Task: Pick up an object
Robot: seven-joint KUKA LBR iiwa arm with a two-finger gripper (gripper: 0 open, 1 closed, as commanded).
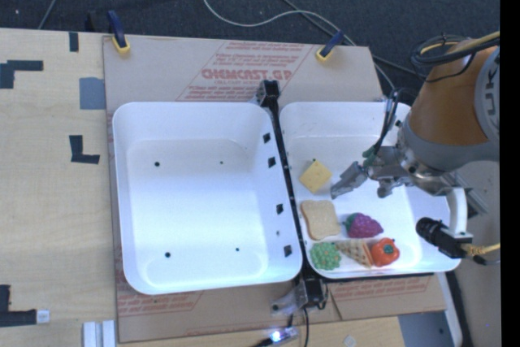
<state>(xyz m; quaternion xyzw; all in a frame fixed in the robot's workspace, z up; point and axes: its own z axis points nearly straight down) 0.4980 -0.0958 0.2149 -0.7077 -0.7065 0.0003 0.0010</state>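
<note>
The right bin (333, 111) holds several toy foods: a yellow cheese piece (315, 175), a slice of toast (320, 218), purple grapes (363, 225), a green leafy piece (325, 256), a pizza wedge (353, 251) and a red-orange pepper (385, 251). My gripper (363, 184) hangs over this bin, just right of the cheese and above the grapes. It is open, its fingers spread apart with nothing between them.
The left bin (195, 199) sits beside the right one, with a black divider clip strip (279, 175) between them. Both rest on a cardboard sheet (244, 69) held by clamps. Cables run across the dark floor behind.
</note>
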